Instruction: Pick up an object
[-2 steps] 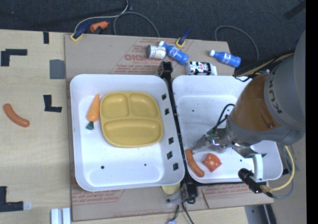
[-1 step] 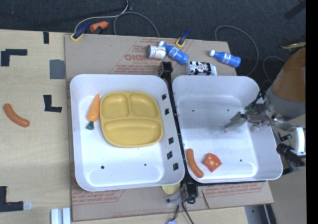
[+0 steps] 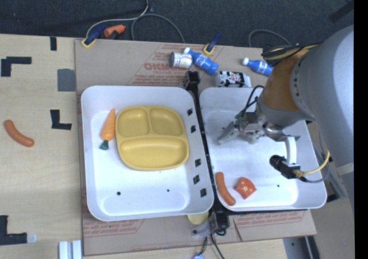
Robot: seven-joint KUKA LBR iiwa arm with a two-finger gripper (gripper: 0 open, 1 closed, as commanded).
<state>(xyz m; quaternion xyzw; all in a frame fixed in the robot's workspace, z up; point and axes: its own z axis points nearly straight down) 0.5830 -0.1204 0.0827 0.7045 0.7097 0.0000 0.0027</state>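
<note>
Red printing runs across the cardboard [image 3: 149, 68] behind the bins, too blurred to read, and a small black-and-white box [image 3: 233, 79] there carries markings that cannot be made out. In the right bin [image 3: 299, 197] the gripper [image 3: 225, 135] hangs low near the left wall, its fingers slightly spread with nothing between them. A sausage [image 3: 225, 188] and a red piece [image 3: 245, 187] lie near the front wall, well apart from the gripper. In the left bin [image 3: 95, 194], a carrot [image 3: 108, 125] touches a yellow tray [image 3: 152, 137].

One fixed camera looks down, slanted, on both bins [image 3: 92, 137].
</note>
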